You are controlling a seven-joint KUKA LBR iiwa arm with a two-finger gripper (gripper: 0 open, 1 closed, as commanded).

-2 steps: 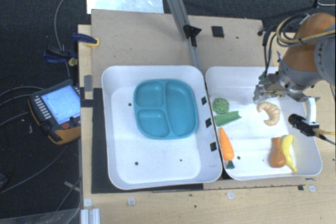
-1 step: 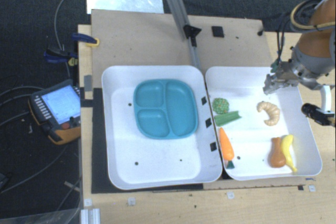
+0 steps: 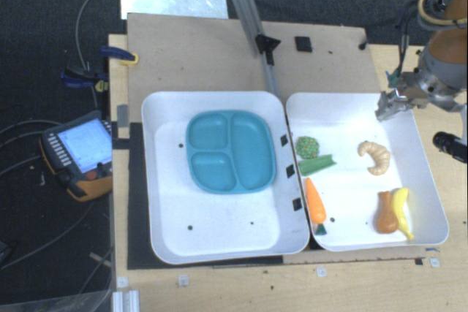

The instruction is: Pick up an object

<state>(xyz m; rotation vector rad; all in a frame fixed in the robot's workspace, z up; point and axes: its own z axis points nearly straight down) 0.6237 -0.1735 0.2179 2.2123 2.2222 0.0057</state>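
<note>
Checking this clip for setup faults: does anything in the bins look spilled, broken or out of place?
Nothing stands out. The blue divided plate lies flat in the left white bin; the toy foods, including the orange carrot and yellow banana, lie loose in the right white bin.

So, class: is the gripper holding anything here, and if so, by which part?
Nothing is held. The gripper hangs over the right bin's far right rim, apart from the croissant below it.

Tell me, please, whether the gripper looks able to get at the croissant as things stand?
Probably yes. The gripper hangs at the right bin's upper right corner, and the croissant lies just below it on bare bin floor, apart from the banana and with nothing on top of it.
</note>
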